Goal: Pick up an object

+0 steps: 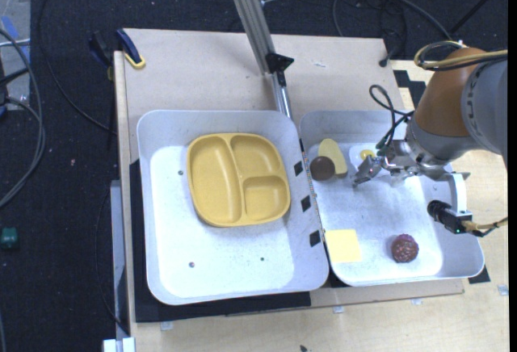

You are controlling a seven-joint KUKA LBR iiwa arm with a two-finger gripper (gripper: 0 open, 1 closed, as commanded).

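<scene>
The right bin (pixel 420 213) holds a brown and cream rounded object (pixel 325 162) near its back left, a flat yellow square (pixel 343 245) at the front left, and a dark red ball (pixel 404 248) at the front right. A small yellow piece (pixel 367 155) lies just behind the gripper. My gripper (pixel 365 173) hangs low over the bin's middle back, right of the brown and cream object and apart from it. Nothing shows between its tips.
A yellow divided plate (pixel 239 178) lies in the left bin (pixel 170 261). A slanted metal pole (pixel 252 11) crosses the back of the bench. The arm's orange band (pixel 444 104) and grey wrist overhang the right bin's right side.
</scene>
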